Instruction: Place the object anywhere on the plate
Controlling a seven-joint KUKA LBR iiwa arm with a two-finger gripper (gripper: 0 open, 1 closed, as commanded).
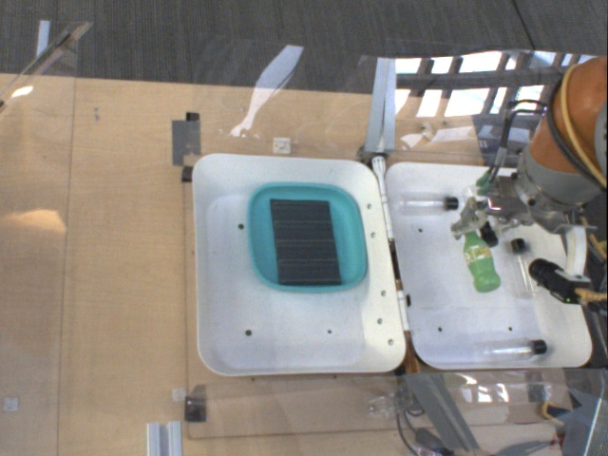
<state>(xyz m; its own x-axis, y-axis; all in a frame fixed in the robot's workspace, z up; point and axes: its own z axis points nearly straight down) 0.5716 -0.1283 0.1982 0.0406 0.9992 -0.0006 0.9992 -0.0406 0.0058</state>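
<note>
A wooden bench (95, 255) seen from above carries two shallow white bins side by side. The left bin (285, 345) holds a teal plate (261, 245) with rounded corners, and a dark, ribbed rectangular pad (306, 242) lies in the plate's middle. The right bin (456, 335) sits just beside it, their edges meeting. A grey arm (560, 174) with an orange band reaches in from the right over the upper part of the right bin. Its gripper (478, 218) hangs low just above a small green bottle (483, 266), which lies on the right bin's floor, well apart from the plate. Whether the gripper's pincer is wide or narrow cannot be told from this angle.
</note>
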